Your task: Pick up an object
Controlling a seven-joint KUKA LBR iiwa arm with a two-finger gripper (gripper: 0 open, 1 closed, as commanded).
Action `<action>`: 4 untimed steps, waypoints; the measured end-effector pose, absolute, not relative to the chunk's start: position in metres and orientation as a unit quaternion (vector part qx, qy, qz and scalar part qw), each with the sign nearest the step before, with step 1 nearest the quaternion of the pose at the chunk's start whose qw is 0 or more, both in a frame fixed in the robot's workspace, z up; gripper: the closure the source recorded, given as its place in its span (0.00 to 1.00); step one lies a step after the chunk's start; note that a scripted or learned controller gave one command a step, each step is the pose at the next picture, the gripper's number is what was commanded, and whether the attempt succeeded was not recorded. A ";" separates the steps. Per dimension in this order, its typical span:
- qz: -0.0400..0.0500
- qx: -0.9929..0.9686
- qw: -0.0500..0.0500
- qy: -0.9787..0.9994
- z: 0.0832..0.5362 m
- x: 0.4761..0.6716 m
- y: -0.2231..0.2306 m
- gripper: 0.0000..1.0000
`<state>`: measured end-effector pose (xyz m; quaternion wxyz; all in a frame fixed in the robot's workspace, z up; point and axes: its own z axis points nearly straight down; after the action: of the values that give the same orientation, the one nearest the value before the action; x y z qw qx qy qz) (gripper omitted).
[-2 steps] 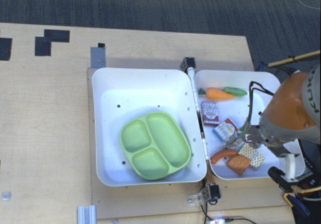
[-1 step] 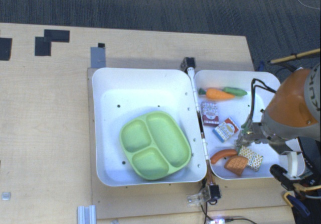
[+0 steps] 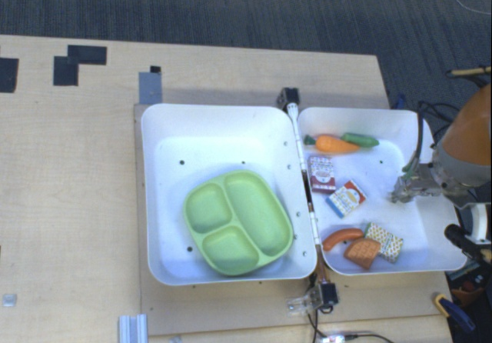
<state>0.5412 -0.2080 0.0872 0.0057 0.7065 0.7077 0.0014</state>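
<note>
While the arm (image 3: 470, 145) reaches in from the right, I see its gripper (image 3: 403, 189) low over the right side of the right bin (image 3: 407, 124), tips pointing toward the bin floor. Whether it is apart or together I cannot tell; too small and blurred. I see nothing between the tips. Orange band sits just above the wrist at the frame edge.

Nearest item: small blue-and-white box (image 3: 345, 198), left of the gripper, apart from it. Just up-left of that, dark red carton (image 3: 322, 173) near the divider. Along the bin's far side, orange carrot (image 3: 337, 144) lies end to end with a green vegetable (image 3: 360, 139). Toward the near side: checkered cracker packet (image 3: 387, 241) touching a brown bread-like piece (image 3: 363, 253), with a red sausage (image 3: 341, 238) just beside it on the left.

Left bin (image 3: 165, 180) holds a green three-compartment plate (image 3: 238, 222), lying flat, well apart from the gripper. Both bins sit on a wooden bench (image 3: 69, 203).
</note>
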 end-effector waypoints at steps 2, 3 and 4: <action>0.002 0.705 0.003 0.709 0.189 0.670 -0.206 1.00; 0.001 0.705 0.002 0.709 0.188 0.670 -0.206 0.00; 0.001 0.705 0.002 0.709 0.093 0.577 -0.202 0.00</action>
<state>0.5769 -0.2022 0.0927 0.0018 0.7052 0.7090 0.0012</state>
